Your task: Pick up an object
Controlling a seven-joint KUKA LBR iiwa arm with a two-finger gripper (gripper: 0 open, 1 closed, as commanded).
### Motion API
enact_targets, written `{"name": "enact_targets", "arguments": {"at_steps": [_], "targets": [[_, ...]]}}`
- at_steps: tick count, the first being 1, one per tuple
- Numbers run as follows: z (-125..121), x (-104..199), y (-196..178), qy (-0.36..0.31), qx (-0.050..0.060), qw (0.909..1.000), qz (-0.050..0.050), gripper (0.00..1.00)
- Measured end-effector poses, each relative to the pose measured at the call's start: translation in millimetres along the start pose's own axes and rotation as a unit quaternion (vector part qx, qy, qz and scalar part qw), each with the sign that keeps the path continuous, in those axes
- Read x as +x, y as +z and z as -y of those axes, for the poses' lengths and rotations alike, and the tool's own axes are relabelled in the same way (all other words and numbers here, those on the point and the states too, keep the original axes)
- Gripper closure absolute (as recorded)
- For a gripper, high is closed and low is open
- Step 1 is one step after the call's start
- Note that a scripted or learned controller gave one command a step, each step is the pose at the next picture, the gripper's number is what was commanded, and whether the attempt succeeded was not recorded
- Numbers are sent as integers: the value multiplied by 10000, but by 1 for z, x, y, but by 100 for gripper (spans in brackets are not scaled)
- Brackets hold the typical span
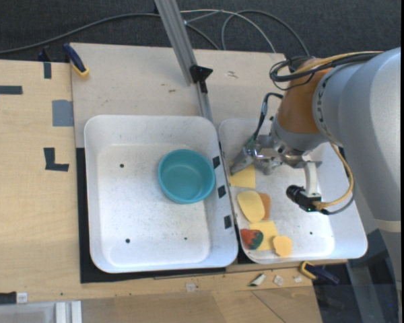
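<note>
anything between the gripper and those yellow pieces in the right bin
Nothing visible stands in the way. The gripper hangs in the right bin directly over the flat yellow piece. The other yellow pieces and the red and green item lie nearer the front, uncovered. The blue bowl sits in the left bin.

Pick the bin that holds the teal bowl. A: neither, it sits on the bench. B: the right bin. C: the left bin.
C: the teal bowl stands inside the left bin, while the yellow pieces lie in the right bin under the gripper.
</note>
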State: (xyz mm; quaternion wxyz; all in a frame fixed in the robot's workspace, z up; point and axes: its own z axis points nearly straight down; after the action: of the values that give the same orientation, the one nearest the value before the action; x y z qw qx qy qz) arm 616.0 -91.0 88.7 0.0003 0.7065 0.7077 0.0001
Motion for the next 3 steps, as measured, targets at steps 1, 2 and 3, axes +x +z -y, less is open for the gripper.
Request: {"name": "enact_targets", "arguments": {"at_steps": [1,2,3], "targets": [[0,1,-11,-10,2,10000,-3,100],[-6,-5,-56,3,-11,10000,1,100],[-7,-4,-109,1,-18,10000,1,100]]}}
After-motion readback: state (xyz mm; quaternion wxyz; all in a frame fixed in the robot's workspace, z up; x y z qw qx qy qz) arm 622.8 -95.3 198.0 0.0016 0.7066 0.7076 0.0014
